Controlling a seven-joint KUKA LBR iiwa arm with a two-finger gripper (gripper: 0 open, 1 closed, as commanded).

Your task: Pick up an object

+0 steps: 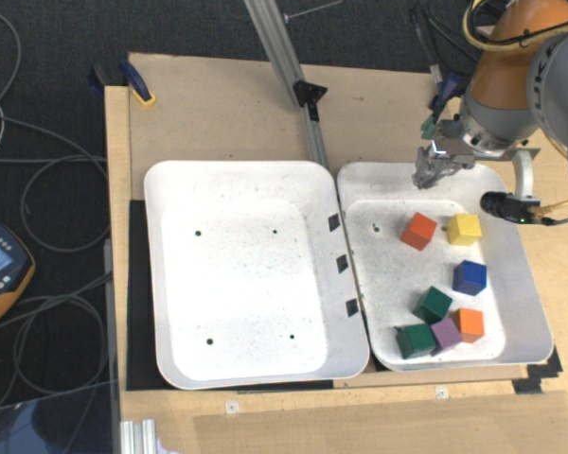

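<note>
Jaws [428,174]: above right bin's [511,348] far rim, grip state unclear
Blocks: red cube [418,231] nearest jaws, yellow cube [464,229] beside it; others clustered toward near edge
Left bin [170,253]: on desk [218,102]

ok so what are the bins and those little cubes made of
The bins look like thin moulded white plastic: rounded corners, a raised rim and a dull sheen, speckled with dark marks. The cubes, such as the orange cube and the yellow cube, seem painted wood or solid plastic: flat matt colour, crisp edges. Which one is unclear.
</note>
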